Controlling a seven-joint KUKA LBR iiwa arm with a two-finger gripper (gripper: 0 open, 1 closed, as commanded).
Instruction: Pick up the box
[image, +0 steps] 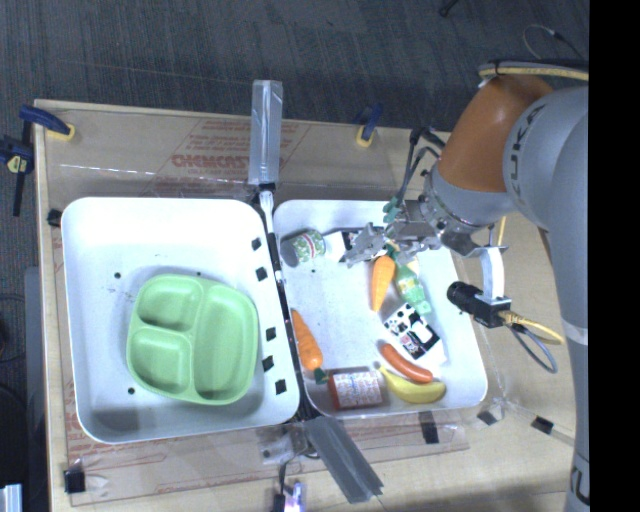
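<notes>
Bench carries 2 white bins side by side.

Left bin (90, 300): 1 green divided plate (193, 339) with 3 compartments, lying flat near the bin's centre. Nothing else counted in this bin.

Right bin (470, 375), contents left to right:
- 1 small can with green label (304, 246), on its side at the far left corner.
- 2 carrots: carrot 1 (307, 341) lies along the left wall; carrot 2 (380, 281) stands nearly upright in the picture, just under the gripper.
- 1 red-labelled can (355, 389) on its side at the near wall.
- 1 box (413, 332), black-and-white printed face, right of centre, tilted, just above the red sausage-shaped item (405, 362) and apart from the gripper.
- 1 banana (415, 388) along the near wall, touching the red item.
- 1 green-yellow bottle (408, 283) just beside carrot 2.

Gripper (372, 244): low over the far part of the right bin, above carrot 2's top. Open or closed: cannot tell; nothing seen grasped.
</notes>
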